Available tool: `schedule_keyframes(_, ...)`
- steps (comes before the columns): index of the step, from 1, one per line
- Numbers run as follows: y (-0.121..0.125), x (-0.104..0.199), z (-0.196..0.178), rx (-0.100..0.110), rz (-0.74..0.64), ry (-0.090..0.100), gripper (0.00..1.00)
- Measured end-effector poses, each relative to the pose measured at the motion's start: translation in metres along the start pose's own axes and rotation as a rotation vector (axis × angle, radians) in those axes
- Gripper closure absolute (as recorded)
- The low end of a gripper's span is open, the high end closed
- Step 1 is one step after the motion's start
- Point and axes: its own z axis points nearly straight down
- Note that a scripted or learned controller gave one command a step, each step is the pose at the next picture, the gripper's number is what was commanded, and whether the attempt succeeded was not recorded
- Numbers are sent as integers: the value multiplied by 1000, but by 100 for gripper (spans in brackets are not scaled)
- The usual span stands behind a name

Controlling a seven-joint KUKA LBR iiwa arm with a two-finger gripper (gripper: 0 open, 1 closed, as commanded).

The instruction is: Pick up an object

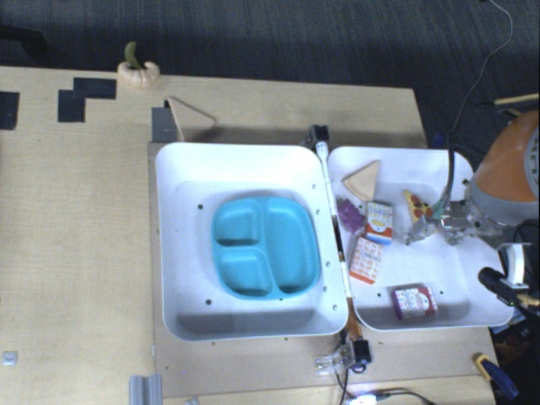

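My gripper reaches in from the right and hangs low in the right bin, near its middle. A small yellow and red object lies right beside its tip; whether they touch is unclear. Left of the gripper lie a small carton, a red and white box, a purple item and a tan wedge. A dark red packet rests near the bin's front wall.
The left bin holds a blue compartment tray. The arm's orange band and grey wrist hang over the right bin's right edge. A black clamp sits between the bins at the back. A small gourd lies on the bench, far left.
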Motion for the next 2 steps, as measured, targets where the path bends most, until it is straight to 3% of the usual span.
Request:
schedule_keyframes(1, -60, 49, -1, -2, 1, 1, 0)
schedule_keyframes(2, -58, 49, -13, -8, 0, -1, 100)
